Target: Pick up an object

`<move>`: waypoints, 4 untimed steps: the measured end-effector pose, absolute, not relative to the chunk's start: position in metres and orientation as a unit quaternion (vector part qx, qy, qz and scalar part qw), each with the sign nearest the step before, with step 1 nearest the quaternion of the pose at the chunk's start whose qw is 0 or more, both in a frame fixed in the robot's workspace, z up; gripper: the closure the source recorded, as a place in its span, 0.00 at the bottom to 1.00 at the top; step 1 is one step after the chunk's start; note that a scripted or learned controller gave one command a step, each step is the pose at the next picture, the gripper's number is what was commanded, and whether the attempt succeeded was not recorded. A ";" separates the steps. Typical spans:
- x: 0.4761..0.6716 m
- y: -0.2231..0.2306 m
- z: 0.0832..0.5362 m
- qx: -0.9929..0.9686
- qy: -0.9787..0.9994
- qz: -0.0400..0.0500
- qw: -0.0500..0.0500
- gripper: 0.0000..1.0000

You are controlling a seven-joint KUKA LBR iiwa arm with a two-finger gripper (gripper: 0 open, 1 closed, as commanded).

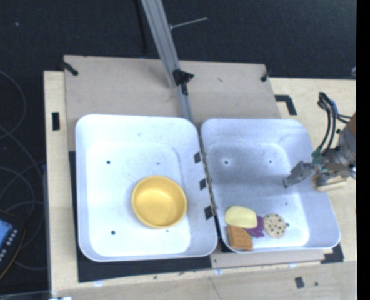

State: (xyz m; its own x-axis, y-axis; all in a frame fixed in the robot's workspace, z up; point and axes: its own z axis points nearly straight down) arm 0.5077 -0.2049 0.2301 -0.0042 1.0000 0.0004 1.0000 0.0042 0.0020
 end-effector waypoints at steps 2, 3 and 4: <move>0.503 -0.199 0.184 0.708 0.707 -0.002 -0.001 0.00; 0.496 -0.204 0.124 0.707 0.707 -0.002 -0.002 0.00; 0.497 -0.206 0.101 0.708 0.707 -0.001 0.002 0.00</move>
State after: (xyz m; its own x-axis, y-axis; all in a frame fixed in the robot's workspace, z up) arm 0.4967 -0.2061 0.1011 0.0016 1.0000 -0.0032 1.0000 -0.0016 0.0017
